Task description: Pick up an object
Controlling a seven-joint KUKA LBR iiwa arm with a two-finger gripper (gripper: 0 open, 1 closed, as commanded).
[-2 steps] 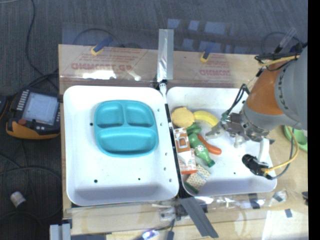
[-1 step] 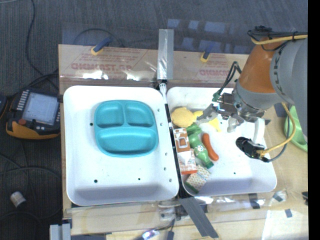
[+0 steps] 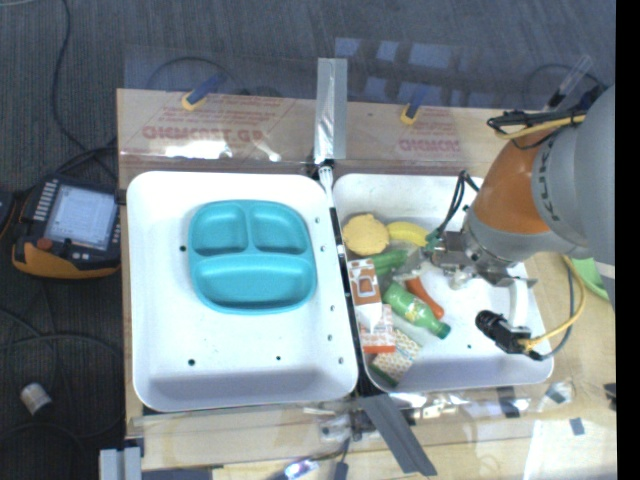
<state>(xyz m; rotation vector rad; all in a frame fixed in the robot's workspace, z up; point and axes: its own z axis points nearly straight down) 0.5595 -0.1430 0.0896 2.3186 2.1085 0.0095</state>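
Wrist hides claw (image 3: 452,260) above toys (image 3: 400,288).

Left shallow white plastic bin (image 3: 160,358): plain white, small dark dots on floor. Divided turquoise plastic tray (image 3: 250,255): uniform turquoise. Right shallow white plastic bin (image 3: 470,368): white. Round yellow biscuit-like toy (image 3: 365,233): golden yellow. Yellow lemon-shaped toy (image 3: 407,233): bright yellow. Green plastic bottle (image 3: 415,309): green, orange cap end. Flat printed packet (image 3: 378,330): white and orange print. Arm band (image 3: 505,193): orange; housing grey. Brown cardboard bench (image 3: 230,128): tan, faded red lettering. Floor carpet (image 3: 150,18): dark grey.
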